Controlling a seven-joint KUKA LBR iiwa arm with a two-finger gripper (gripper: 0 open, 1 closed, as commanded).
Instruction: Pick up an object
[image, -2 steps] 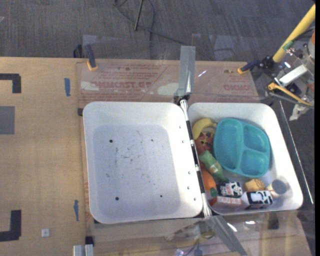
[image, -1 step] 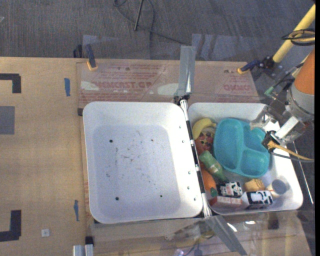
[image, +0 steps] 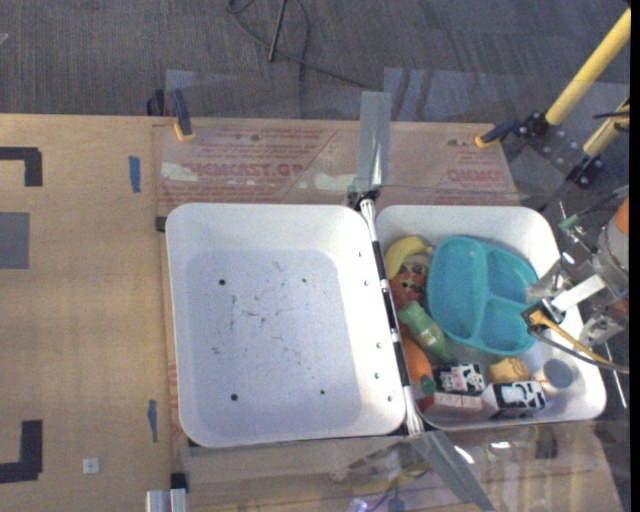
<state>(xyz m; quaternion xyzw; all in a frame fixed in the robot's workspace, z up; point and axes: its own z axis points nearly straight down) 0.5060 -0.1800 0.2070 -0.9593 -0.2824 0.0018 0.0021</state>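
The right bin (image: 575, 400) holds a pile of toys. A teal divided plate (image: 475, 295) lies tilted on top of them. A yellow banana (image: 405, 252) and a red-orange toy (image: 404, 287) sit at its left. Below these lie a green bottle (image: 424, 330) and an orange carrot (image: 418, 365). Two black-and-white cow-patterned pieces (image: 460, 380) (image: 518, 397) and a small yellow piece (image: 510, 368) rest along the near side. My gripper (image: 545, 315) hangs low over the bin's right part, right at the plate's right edge. I cannot make out any contact with the plate.
The left bin (image: 185, 330) stands beside the right one, with a metal divider (image: 385, 320) between them. A yellow pole (image: 590, 65) and clamps stand beyond the bench at the far right. Cables run past the right bin's right rim.
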